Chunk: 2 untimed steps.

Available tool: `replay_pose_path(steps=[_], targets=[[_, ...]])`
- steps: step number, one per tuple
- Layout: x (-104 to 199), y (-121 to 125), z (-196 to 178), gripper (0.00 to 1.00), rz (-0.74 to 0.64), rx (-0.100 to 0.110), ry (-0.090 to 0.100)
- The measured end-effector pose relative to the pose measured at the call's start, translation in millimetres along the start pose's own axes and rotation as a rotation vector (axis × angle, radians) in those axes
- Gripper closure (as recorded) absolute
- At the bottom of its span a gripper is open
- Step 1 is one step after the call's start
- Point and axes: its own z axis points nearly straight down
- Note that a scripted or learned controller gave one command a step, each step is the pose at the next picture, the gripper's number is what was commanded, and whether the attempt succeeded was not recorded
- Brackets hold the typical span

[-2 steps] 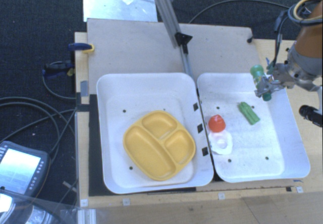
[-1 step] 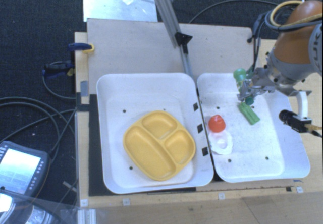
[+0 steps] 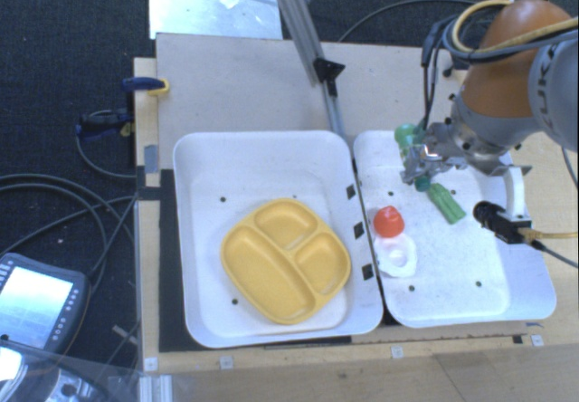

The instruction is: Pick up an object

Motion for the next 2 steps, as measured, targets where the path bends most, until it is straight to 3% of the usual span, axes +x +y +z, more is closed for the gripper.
replay_pose_path(steps=[2], targets=[[105, -33, 9, 1.00, -0.001, 0.002, 0.000]])
